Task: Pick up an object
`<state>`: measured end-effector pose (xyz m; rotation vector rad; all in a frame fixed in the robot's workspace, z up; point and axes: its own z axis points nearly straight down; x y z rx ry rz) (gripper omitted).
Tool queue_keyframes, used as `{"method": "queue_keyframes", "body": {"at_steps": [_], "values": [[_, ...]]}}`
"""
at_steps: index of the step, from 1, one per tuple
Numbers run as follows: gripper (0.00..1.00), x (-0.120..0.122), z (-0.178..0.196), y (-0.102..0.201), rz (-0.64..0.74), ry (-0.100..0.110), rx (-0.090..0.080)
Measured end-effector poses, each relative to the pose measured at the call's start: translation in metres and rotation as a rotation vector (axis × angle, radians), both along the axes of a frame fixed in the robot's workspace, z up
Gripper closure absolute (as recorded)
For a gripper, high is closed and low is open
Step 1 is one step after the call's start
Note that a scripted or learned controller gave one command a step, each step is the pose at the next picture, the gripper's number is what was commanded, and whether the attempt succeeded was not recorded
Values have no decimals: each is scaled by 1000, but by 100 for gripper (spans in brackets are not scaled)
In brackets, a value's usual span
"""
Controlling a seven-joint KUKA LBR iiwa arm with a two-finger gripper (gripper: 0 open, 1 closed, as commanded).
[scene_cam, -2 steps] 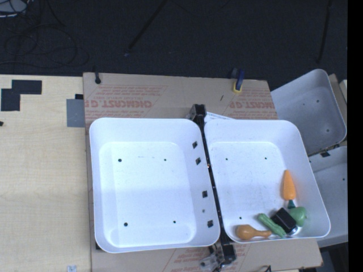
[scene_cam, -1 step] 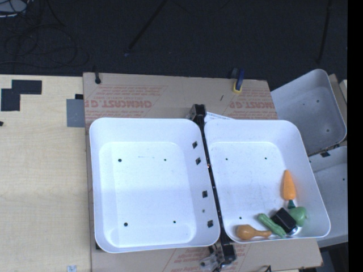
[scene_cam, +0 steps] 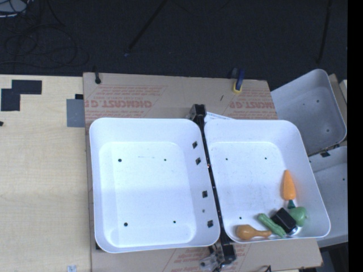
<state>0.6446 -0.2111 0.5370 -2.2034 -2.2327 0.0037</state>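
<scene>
1. Camera view: we see the orange carrot-shaped toy [scene_cam: 288, 186], the green plastic toy [scene_cam: 272, 224], the black block [scene_cam: 283, 220] and the tan gourd-shaped toy [scene_cam: 251, 232] clustered in the right white bin's [scene_cam: 249, 132] near-right corner.
2. Pincer state: cannot tell.
3. We judge the pick not begun; next move needs an approach to that corner.

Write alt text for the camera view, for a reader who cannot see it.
Two shallow white bins sit side by side on a bench. The right bin holds an orange carrot, a black block, green toys and a tan gourd in its near right corner.
</scene>
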Motion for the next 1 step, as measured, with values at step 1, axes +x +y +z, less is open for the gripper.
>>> {"method": "queue_keyframes", "body": {"at_steps": [1], "values": [[100, 0, 0, 0, 0, 0, 0]]}}
